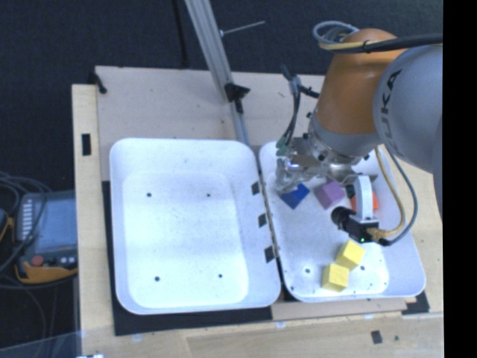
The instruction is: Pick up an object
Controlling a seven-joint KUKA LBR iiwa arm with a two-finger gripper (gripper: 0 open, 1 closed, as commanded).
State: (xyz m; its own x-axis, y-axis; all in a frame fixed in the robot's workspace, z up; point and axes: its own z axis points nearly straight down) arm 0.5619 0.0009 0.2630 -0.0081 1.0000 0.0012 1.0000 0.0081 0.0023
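A: What is noted at the left of the bench?

B: A shallow white plastic bin (pixel 182 222) is seen on the left half of the pale wooden bench top (pixel 149 103). Four small dark dots are marked on its floor. Off the bench's left edge, a grey handheld control unit with an orange base (pixel 45 233) is seen among cables.

A: And toward the middle?

B: A slanted silver aluminium rail (pixel 212 47) is seen running down toward the seam between the two bins.

A: The right side?

B: The second shallow white bin (pixel 395 274) is occupied by objects. A small blue block (pixel 294 196) is seen near its upper left corner, directly at the two-finger gripper (pixel 287 177), which is lowered over it by the grey arm with the orange band (pixel 358 80). Whether the block sits between the fingers cannot be told, nor whether they are open or closed. A purple block (pixel 329 194) lies just beside the blue one, to its right. Two yellow cubes (pixel 343 265) lie near each other toward the bin's near edge, well apart from the gripper.
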